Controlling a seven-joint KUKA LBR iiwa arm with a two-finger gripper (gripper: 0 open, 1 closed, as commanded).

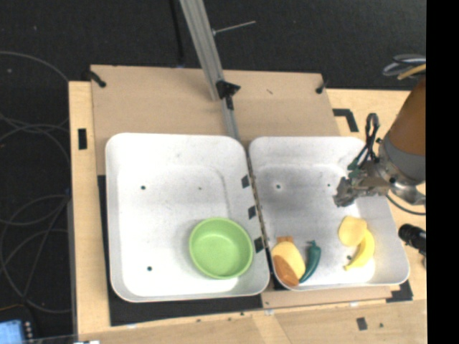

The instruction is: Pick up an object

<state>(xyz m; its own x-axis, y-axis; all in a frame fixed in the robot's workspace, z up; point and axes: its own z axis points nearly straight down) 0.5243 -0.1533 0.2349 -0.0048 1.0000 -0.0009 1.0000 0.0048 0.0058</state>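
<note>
A tan surface (pixel 179 99) carries two shallow white bins side by side. The left bin (pixel 158 178) holds a green bowl (pixel 221 247) near its lower right corner. The right bin (pixel 301 170) holds a yellow banana (pixel 361 251) and a yellow fruit piece (pixel 351 229) touching it, an orange-tan fruit (pixel 287 261), and beside that a green pepper (pixel 313 259). The grey arm's jaws (pixel 346 192) hover over the right bin above the banana; whether they are apart or together cannot be told.
</note>
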